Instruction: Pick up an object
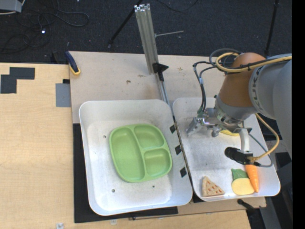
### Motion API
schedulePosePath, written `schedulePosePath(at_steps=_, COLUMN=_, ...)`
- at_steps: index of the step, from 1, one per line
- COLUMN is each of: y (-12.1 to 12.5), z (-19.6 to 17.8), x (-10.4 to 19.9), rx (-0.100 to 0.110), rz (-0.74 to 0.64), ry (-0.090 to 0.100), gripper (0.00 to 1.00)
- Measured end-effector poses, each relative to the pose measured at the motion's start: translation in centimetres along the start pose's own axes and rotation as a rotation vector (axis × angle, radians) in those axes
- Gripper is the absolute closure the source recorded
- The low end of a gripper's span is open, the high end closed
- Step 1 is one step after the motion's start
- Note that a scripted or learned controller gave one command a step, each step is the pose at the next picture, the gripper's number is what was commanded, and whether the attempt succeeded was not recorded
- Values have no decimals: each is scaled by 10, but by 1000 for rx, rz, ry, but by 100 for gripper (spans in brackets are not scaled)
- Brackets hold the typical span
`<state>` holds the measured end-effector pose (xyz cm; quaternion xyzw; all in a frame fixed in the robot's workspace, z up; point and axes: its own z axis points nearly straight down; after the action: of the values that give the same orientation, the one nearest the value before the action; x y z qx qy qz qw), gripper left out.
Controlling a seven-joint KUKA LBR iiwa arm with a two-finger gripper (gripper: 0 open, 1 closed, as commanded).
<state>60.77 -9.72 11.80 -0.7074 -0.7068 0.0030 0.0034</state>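
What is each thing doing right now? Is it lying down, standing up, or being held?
Green divided plastic plate: lying flat in the left bin, nothing on it.
Tan toy pizza wedge: lying flat in the right bin.
Orange toy carrot: lying in the right bin, not held.
Yellow round toy: lying beside the carrot.

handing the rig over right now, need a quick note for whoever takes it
End effector: hangs over the upper part of the right bin; its grip state can't be read.
Right bin, near corner: toast wedge, yellow piece, green piece, carrot. Something yellow lies partly hidden under the wrist.
Left bin: green divided plate.
Done: nothing visibly lifted.
Left: pick any one object.
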Motion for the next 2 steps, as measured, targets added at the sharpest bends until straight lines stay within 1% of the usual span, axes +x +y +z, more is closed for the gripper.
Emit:
schedulePosePath(at_steps=1, y=1, z=-13, x=-1, rx=-4, rz=4, ry=0, gripper=100)
schedulePosePath(at_steps=2, y=-2, z=-62, x=-10, rx=-10, rz=0, ry=-1, gripper=100)
